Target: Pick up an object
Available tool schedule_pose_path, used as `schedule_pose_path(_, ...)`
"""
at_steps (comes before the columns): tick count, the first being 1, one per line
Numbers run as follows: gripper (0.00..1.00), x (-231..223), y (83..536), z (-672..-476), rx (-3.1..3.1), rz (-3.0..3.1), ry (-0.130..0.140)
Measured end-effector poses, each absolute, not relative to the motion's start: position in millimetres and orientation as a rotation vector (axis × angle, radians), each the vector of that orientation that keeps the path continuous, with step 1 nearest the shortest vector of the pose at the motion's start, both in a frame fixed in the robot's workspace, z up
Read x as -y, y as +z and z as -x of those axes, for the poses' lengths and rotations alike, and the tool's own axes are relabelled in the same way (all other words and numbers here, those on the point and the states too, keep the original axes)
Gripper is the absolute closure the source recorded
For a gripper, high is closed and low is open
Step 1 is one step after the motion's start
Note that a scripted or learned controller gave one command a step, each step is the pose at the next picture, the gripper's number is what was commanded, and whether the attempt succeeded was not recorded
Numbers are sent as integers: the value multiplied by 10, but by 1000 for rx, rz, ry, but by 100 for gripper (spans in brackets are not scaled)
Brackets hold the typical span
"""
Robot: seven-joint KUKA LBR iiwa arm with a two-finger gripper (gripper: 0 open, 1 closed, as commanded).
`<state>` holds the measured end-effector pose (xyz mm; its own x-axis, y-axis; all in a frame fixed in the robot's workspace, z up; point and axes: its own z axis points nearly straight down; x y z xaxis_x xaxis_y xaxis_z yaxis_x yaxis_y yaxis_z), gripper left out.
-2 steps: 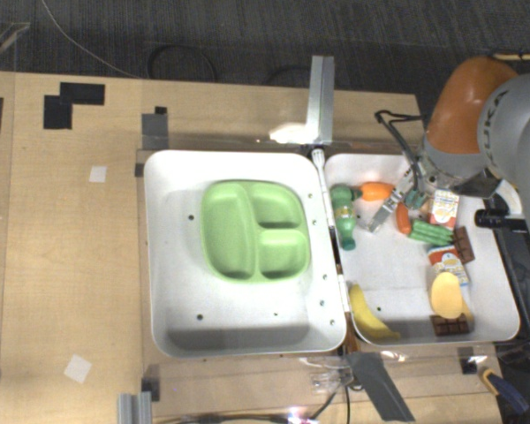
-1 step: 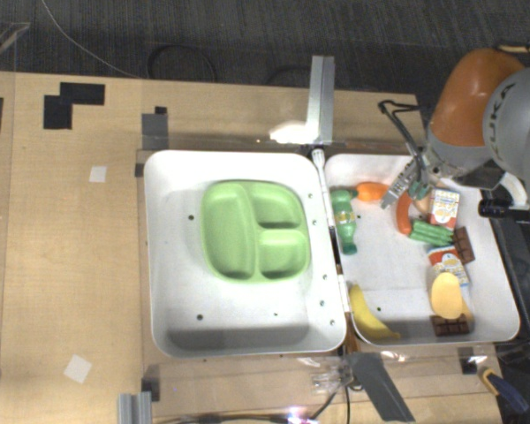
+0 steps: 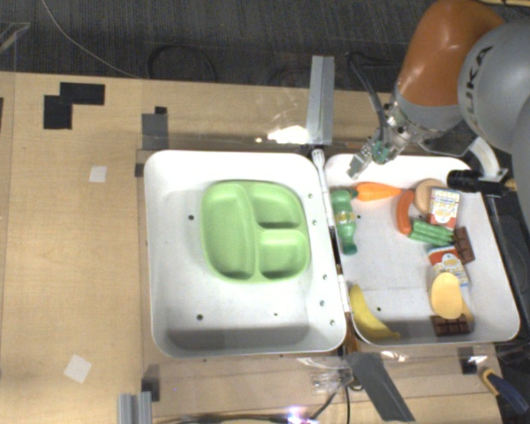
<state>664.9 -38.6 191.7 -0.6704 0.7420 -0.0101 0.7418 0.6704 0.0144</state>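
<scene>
1. Seen from the camera above the bench, two white bins sit side by side; the left bin [image 3: 172, 263] holds a green divided tray [image 3: 252, 230] near its middle.
2. The right bin [image 3: 503, 312] holds a scatter of small toy foods, and serves as the landmark for the rest.
3. The grey arm [image 3: 503, 69] with its orange band [image 3: 442, 47] comes in from the upper right and ends over the far left corner of the right bin.
4. The gripper [image 3: 364, 162] hangs just above that corner, close to the back rim; whether anything sits between its tips, or how far apart they are, I cannot tell at this size.
5. An orange carrot [image 3: 376, 192] lies just in front of the gripper, apart from it.
6. A green bottle [image 3: 343, 221] lies along the bin's left wall, below the carrot.
7. A yellow banana [image 3: 366, 316] curls in the near left corner of the bin.
8. Toward the bin's right side lie a small carton [image 3: 444, 206], a green vegetable [image 3: 431, 232], a lemon [image 3: 448, 296] and a chocolate bar [image 3: 450, 327], packed close together.
</scene>
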Motion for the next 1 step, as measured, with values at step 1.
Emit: schedule_pose_path(1,100,1033,1542,-6619,-2894,-1206,1)
